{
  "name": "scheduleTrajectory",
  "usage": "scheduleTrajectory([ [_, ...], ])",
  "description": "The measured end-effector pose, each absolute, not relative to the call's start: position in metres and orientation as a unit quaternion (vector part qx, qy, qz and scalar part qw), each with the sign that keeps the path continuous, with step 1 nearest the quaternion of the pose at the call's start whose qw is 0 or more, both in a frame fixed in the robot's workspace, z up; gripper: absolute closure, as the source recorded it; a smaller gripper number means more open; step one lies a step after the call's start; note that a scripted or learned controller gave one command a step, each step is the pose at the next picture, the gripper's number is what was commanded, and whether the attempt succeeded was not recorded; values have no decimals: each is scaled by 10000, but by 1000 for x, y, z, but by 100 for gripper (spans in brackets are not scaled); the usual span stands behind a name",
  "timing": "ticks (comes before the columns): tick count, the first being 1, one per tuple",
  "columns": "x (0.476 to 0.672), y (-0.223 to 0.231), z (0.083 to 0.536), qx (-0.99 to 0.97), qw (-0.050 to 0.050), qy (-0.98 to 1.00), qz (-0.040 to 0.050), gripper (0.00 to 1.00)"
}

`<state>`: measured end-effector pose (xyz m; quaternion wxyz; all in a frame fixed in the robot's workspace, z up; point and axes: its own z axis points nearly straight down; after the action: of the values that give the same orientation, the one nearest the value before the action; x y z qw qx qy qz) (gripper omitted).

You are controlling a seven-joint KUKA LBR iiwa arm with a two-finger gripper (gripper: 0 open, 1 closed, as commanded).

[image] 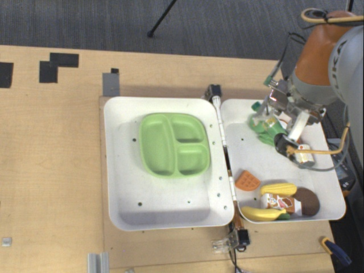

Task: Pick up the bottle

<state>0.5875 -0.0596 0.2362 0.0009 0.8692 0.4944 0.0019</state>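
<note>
The bottle [282, 203] is small and brown with a white and red label. It lies on its side at the front of the right bin [244, 152], between a corn cob and a banana. My gripper [268, 116] is at the back of that bin, low over a green crumpled thing [265, 129]. It stands well behind the bottle, about half the bin's length away. Nothing of the bottle is near it.
A corn cob [277, 189], a banana [263, 214], a brown round thing [309, 201] and an orange waffle piece [247, 181] crowd the bottle. The left bin [122, 169] holds a green divided plate [173, 144]. A raised divider [223, 147] separates the bins.
</note>
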Motion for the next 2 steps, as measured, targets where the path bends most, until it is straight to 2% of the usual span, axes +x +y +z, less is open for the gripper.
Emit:
scheduleTrajectory([
  [1, 576, 66, 184, 8991, -15, 4377, -5, 100],
  [2, 518, 89, 230, 8994, -10, 4371, -1, 100],
])
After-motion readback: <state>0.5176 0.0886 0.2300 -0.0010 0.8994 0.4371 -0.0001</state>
